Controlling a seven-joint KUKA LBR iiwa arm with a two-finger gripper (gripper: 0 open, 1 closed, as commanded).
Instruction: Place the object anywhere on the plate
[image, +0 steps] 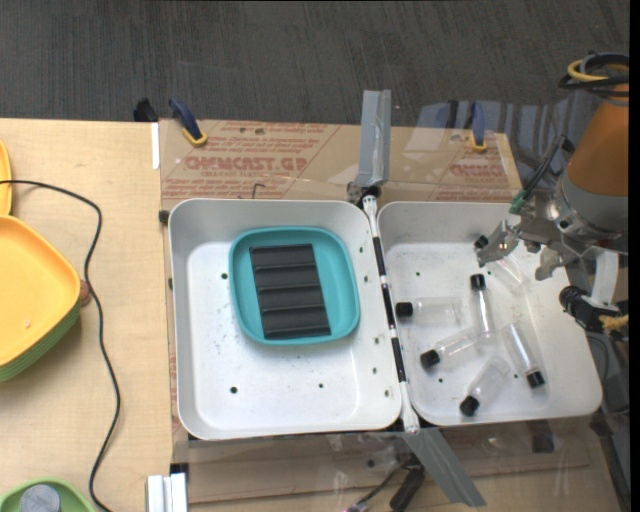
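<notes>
You are looking down on a pale wood worktop (110, 330) carrying 2 shallow white bins side by side, with dark grey carpet beyond the far edge. A brown cardboard sheet (260, 160) lies under the bins' far side; its red print reads roughly "CHEMCAST GP", and the same print repeats near the right corner, partly hidden.

The left bin (200, 380) holds a teal plate (345, 290) set toward its far middle, with a black ribbed block (290, 290) lying on it. Bare white floor runs around the plate on all sides, widest along the near edge.

The right bin (560, 395) holds several clear plastic tubes with black caps (480, 340), scattered loosely across its middle and near half, some touching or crossing. None of them is on the plate.

The tool (520, 245) hangs over the far right corner of the right bin, below the arm's orange band (605, 150). You cannot tell from this view whether its fingers are spread or pressed together, and nothing is seen between them.

On the worktop's left, stacked yellow and green dishes (30, 300) sit at the edge, with a black cable (100, 300) looping beside them. 2 blue-handled clamps (185, 120) grip the cardboard's far edge.
</notes>
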